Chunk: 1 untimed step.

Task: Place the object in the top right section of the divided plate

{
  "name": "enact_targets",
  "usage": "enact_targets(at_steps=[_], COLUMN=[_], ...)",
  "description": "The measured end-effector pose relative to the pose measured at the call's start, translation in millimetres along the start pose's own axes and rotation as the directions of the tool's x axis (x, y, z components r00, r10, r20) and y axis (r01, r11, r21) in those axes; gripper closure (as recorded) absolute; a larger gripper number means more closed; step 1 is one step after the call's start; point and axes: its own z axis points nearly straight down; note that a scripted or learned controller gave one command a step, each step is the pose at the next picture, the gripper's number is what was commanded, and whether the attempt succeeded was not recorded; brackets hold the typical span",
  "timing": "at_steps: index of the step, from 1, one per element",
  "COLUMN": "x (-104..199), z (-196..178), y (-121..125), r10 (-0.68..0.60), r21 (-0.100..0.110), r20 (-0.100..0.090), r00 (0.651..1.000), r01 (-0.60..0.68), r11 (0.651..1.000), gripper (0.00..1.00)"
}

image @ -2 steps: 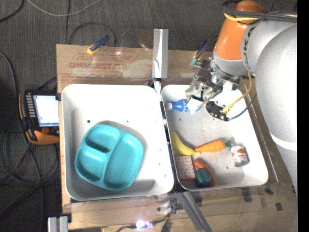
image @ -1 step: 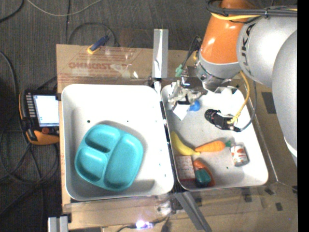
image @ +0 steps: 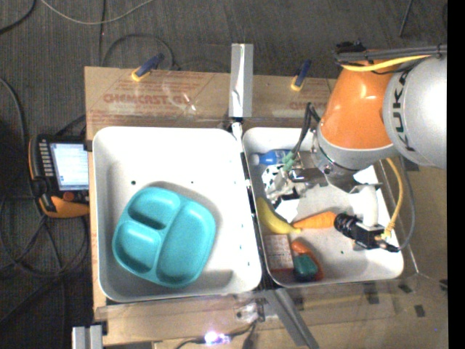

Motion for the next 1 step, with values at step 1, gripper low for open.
enact_targets(at_steps=[1], x=[64.8], z=[0.8], y=[12.4], r10=[-0.113], r21=[0.000], r20=[0.001], r00=[0.994], r01=[0.113], r11=[0.994], gripper=[1.00])
